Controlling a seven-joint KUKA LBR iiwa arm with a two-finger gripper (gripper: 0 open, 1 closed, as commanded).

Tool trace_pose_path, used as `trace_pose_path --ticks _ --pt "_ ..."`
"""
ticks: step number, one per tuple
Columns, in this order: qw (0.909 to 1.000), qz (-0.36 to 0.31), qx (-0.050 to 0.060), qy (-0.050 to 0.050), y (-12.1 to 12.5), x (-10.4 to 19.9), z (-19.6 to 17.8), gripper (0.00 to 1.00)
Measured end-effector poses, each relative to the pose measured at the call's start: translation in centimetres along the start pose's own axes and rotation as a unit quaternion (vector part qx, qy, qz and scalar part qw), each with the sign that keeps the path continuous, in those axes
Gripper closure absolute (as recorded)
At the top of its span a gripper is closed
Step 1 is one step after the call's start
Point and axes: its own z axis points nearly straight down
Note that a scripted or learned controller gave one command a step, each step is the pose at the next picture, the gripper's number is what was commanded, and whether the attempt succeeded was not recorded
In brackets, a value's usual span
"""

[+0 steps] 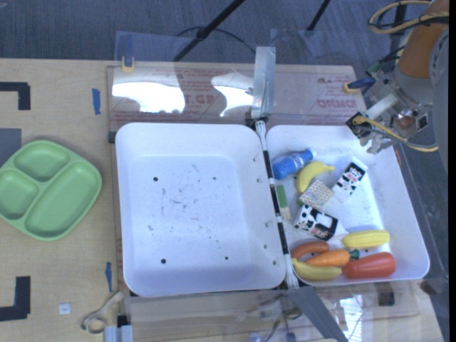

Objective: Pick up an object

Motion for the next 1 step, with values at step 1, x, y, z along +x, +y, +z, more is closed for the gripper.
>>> trace_pose_path --ticks 1 --pt "0.9967 0.081 0.000 0.000 -3.42 1.22 4.34 1.00"
